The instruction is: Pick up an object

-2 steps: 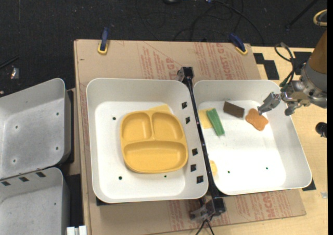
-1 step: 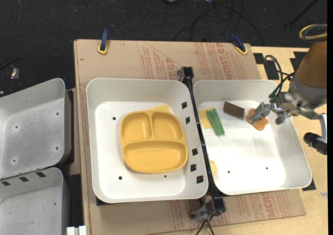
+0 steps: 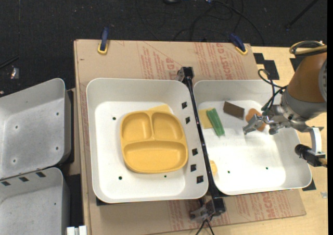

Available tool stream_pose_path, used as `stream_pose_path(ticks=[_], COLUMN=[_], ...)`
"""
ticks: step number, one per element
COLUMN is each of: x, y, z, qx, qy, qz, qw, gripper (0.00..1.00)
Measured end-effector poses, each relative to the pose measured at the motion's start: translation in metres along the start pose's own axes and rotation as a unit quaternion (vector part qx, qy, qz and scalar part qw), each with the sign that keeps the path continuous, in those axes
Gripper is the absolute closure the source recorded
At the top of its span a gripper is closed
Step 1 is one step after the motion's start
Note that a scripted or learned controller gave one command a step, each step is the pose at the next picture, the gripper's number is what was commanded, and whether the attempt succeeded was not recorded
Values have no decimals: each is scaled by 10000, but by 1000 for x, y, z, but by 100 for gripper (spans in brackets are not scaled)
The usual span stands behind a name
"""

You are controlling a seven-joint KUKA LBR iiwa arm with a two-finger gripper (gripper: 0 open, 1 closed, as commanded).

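White plastic bins sit side by side on cardboard, so you've got a shallow, smooth-walled work area. Camera view: gripper (image 3: 258,122) is low in the right bin (image 3: 270,174), fingers look spread w/ nothing between them. Candidates: brown block (image 3: 233,109), orange piece (image 3: 253,113) just beside the fingers, green stick (image 3: 215,122). Yellow divided tray (image 3: 154,141) fills the left bin (image 3: 104,140).

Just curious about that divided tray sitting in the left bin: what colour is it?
The divided tray is yellow, seen clearly in the camera view from above.
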State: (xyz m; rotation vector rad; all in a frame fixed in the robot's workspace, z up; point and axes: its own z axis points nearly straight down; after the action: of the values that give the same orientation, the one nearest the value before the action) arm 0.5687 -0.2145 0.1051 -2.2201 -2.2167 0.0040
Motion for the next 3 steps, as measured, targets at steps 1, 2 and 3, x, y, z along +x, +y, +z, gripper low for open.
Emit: stream_pose_path(ticks=[1,2,3], x=[1,0,-1], y=[0,1,0], z=[13,2,-41], qx=[-17,-33,-45], qy=[-5,-10,-15], qz=[-3,-3,-9], qw=[10000,10000,10000], gripper=[0,100,100])
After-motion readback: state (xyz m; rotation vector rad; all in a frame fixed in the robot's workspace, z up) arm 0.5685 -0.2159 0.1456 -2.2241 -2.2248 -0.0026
